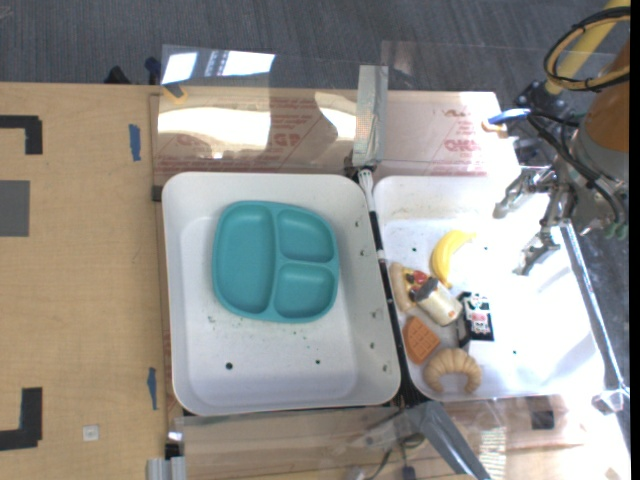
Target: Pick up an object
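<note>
While hovering over the right bin's (pixel 560 368) far right edge, gripper (pixel 533 220) hanging with fingers spread, pinching nothing. Lying well apart, bunched against the left wall: banana (pixel 449 252), croissant (pixel 453 369), waffle (pixel 421 339), small black-and-white carton (pixel 479 316). Judging as pre-approach, fingers splayed for descent. Sitting alone in left bin (pixel 190 368): teal divided plate (pixel 274 260).
</note>
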Controlling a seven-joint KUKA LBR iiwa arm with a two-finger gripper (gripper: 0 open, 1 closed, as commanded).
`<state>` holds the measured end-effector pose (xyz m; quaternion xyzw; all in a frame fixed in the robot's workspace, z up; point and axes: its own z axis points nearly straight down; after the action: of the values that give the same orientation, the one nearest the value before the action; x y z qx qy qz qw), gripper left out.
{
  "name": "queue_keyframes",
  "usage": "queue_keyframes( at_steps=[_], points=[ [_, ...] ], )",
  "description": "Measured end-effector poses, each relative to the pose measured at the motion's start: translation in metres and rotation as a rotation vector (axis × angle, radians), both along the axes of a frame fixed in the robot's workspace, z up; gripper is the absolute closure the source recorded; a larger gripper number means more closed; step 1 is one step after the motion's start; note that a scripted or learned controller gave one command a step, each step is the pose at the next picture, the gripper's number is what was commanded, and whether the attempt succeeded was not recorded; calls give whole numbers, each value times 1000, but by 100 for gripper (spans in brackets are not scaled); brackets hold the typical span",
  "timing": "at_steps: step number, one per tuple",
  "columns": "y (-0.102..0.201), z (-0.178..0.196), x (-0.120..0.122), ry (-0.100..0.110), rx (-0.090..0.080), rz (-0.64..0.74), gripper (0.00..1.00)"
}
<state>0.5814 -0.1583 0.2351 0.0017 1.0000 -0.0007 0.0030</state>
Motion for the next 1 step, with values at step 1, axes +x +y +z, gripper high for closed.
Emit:
queue_keyframes(
  at_steps=[1],
  points=[
    [-65, -25, 2, 0, 0, -140, 0]
  ],
)
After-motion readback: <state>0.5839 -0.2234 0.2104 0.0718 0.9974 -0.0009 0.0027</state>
